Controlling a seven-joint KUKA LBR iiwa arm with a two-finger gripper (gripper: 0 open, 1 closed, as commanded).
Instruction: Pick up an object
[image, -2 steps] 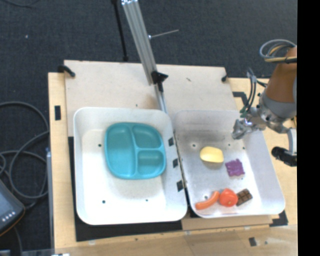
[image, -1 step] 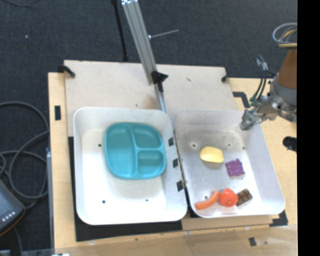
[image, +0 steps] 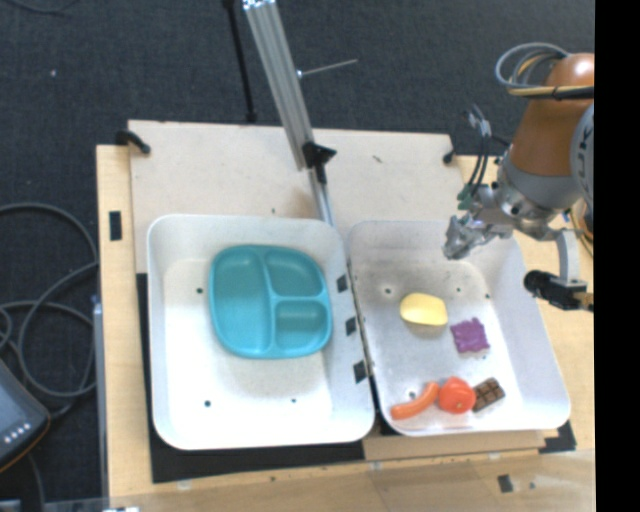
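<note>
End effector (image: 462, 240) above far edge of right bin (image: 535, 330), nothing seen between fingers; finger state cannot be told. In right bin: yellow piece (image: 424, 310) near centre, purple block (image: 469, 335) just beside it, orange carrot (image: 414, 400), red tomato (image: 456, 396), brown block (image: 487, 392) along near wall. Teal divided plate (image: 270, 301) in left bin (image: 180, 400)

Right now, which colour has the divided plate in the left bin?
Teal, or light blue-green; the divided plate shows clearly in the camera view.

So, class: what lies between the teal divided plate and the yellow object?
In the camera view, the adjoining rims of the two bins and bare bin floor separate the teal plate from the yellow object.
</note>
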